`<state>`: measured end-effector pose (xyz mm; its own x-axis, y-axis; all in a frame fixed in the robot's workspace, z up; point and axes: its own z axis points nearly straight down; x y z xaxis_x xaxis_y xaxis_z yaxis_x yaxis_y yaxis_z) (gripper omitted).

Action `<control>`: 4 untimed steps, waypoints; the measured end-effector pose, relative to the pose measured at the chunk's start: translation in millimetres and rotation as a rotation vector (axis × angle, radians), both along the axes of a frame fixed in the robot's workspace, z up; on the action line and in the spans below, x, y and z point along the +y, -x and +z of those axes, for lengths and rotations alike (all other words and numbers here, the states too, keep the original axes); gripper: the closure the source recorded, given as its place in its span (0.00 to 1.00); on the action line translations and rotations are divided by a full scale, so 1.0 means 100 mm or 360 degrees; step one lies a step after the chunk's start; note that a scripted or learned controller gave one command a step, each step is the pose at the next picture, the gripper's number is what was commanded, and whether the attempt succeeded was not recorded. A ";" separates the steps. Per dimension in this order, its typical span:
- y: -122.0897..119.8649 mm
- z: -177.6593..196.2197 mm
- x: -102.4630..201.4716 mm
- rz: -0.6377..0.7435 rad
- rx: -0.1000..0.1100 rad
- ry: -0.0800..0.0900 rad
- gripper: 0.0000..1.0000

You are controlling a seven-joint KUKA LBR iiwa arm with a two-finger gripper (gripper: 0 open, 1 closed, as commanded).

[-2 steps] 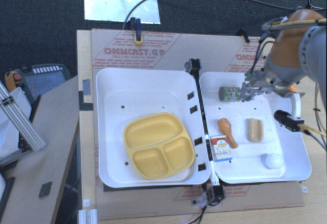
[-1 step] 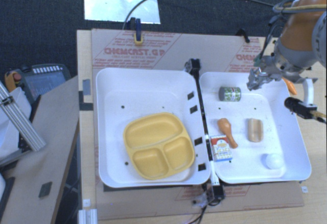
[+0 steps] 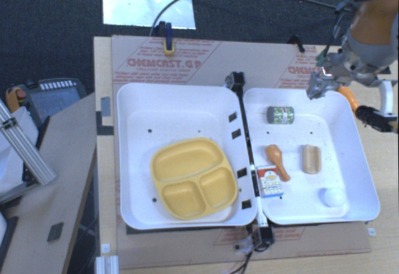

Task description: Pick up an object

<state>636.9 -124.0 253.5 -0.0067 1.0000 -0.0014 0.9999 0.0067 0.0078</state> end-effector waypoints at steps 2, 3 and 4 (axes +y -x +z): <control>0.28 -0.11 0.90 0.0002 0.0014 -0.0005 1.00; 0.41 -0.25 1.48 0.0005 0.0013 -0.0006 1.00; 0.49 -0.28 1.96 0.0004 0.0012 -0.0006 1.00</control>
